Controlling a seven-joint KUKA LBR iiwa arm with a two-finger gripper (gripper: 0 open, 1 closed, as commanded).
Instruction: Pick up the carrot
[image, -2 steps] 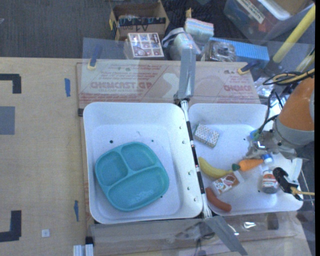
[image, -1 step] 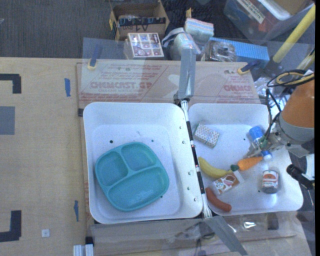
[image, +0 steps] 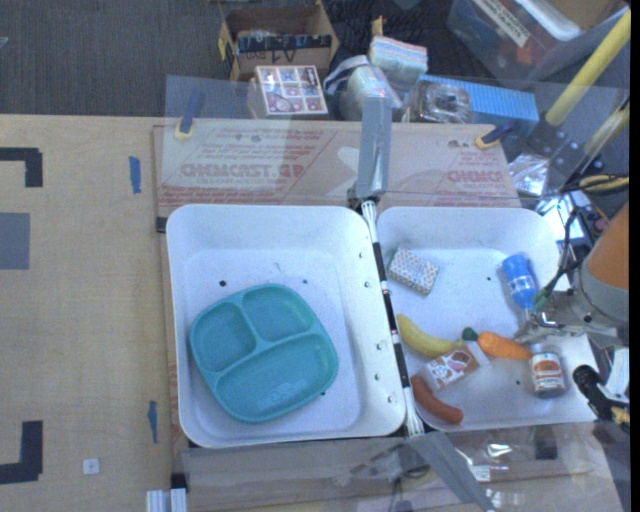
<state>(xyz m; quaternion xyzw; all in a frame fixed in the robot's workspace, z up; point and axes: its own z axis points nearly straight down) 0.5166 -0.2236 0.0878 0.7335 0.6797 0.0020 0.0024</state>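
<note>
The carrot, orange with a small green top, lies in the right bin toward its front right. It sits between a banana and a small jar. My gripper reaches in from the right edge, just above and to the right of the carrot's tip, close to it. Nothing shows held in it. The arm's orange band is at the frame's right edge.
The right bin also holds a blue bottle, a speckled block, a small red-and-white carton and a hot dog. The left bin holds a teal divided plate. Clutter lies behind the bins.
</note>
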